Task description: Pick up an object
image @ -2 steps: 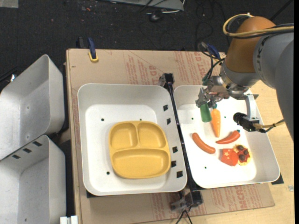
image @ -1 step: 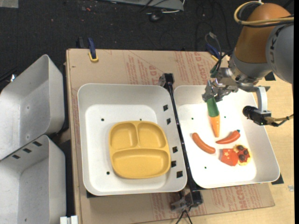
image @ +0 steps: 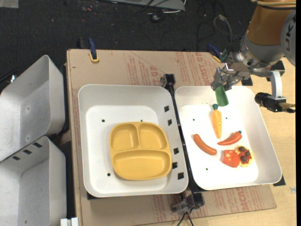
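— Overhead, the gripper [image: 225,82] hangs at the far edge of the right bin [image: 268,171]. What's that green thing under it?

— A green piece [image: 221,98], dangling just below the fingertips and touching them. It looks pinched between the fingers, so I'd say they are clamped on it, though the shadow makes the contact hard to read.

— And the carrot [image: 216,122]?

— Directly below the green piece, on the near side, lying on the bin floor. Its long axis runs toward us and away, stem end pointing up at the gripper. Whether the green bit is its loose top, I can't tell.

— Anything else close?

— A sausage [image: 204,144], a red chilli [image: 230,138] and a red pizza slice [image: 236,157] sit farther toward us, well apart from the fingers. The yellow divided plate [image: 140,150] lies in the left bin [image: 89,126].

— So the next move?

— My guess: straight up, if the grip is real.
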Robot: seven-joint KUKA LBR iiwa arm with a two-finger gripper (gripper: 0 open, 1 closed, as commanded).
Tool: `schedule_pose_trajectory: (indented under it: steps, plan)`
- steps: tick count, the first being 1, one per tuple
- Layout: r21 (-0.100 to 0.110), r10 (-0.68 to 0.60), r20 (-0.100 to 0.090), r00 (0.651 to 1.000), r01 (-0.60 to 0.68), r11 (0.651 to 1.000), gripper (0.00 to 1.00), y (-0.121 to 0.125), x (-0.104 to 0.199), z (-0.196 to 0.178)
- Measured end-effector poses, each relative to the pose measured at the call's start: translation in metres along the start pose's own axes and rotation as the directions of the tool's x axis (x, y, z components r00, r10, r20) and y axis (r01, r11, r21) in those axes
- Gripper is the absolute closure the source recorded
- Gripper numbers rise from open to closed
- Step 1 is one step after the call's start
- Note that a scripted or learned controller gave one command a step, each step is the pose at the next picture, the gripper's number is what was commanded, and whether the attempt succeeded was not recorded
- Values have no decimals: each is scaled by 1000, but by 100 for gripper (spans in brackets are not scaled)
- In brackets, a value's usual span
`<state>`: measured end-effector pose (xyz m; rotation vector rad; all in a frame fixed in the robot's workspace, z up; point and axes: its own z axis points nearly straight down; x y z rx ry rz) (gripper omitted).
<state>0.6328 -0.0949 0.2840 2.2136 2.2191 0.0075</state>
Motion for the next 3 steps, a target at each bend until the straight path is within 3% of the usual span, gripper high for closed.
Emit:
schedule_pose_trajectory:
  steps: [2,3]
  plan:
    - [11,-6,-4,1000,6,1000,100,-24,117,21]
    - [8,-5,-3,1000,5,1000,100,-22,167,22]
